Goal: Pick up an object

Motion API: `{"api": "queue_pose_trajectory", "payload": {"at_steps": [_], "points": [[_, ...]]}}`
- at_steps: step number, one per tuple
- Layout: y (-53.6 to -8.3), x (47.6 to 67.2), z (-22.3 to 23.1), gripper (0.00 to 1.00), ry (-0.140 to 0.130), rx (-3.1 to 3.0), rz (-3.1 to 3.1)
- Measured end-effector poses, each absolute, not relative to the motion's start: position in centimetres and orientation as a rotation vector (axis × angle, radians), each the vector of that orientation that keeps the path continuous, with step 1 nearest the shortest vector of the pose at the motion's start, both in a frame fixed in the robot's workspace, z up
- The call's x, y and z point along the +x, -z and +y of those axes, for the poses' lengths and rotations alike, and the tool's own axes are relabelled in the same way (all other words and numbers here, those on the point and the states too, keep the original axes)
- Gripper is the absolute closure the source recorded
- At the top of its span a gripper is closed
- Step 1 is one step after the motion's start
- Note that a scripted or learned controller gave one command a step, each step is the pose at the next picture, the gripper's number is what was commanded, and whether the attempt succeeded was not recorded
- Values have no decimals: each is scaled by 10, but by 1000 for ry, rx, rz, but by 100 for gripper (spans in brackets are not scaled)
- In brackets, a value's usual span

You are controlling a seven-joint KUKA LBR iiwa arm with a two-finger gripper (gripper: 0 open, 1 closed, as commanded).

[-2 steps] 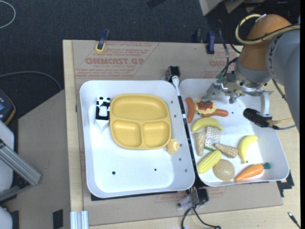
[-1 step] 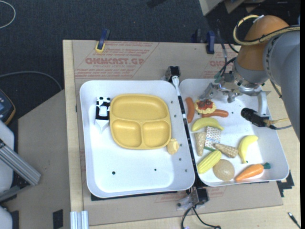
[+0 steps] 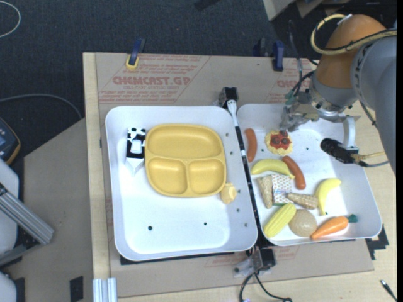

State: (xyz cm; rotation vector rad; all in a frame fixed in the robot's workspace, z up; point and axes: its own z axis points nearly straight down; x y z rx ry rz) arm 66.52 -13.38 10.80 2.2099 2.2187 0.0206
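status: pick not yet made, as you can judge. gripper [image 3: 288,126] low over the right bin [image 3: 368,187], tips just above the small tart [image 3: 279,142]; its opening cannot be told, nothing seen held. tart lies in that bin, beside the sausage [image 3: 251,144]. left to do: grasp, lift.

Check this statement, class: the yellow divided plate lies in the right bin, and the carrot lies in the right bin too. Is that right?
One detail is wrong. The camera view shows the yellow divided plate in the left bin, not the right. The carrot does lie in the right bin.
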Motion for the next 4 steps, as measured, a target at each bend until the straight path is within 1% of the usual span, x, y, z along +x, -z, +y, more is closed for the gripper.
{"api": "queue_pose_trajectory", "payload": {"at_steps": [1,2,3,4], "points": [[-163,659,-127,100,-6,2215,2218],[-214,665,-135,100,-7,2215,2216],[-226,666,-135,100,-4,2217,2220],[-224,645,-85,100,0,2219,2229]]}}
